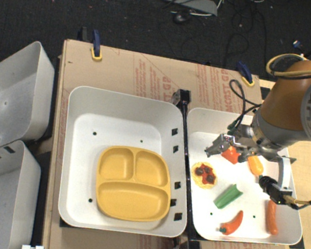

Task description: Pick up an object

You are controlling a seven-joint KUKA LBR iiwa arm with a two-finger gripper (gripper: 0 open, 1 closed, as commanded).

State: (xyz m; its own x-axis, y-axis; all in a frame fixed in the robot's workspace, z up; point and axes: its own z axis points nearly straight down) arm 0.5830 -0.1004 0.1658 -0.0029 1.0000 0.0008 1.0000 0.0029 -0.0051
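Note:
My gripper (230, 146) hangs over the far part of the right bin (286, 240), under the grey and orange wrist. Directly below it lies a small red-orange piece (231, 156), touching or just under the gripper; I cannot tell whether it is held. An orange-yellow piece (255, 165) lies just to its right. Nearer the front are a small toy pizza (205, 175), a green piece (228, 196), a red chili pepper (233, 222) and an orange carrot-like stick (271, 217).
The left bin (76, 137) holds a yellow divided plate (134, 183). A black divider (183, 155) runs between the bins. A black cable plug (269, 185) from the arm hangs over the right bin's right side. Two white containers (2, 125) stand left of the bench.

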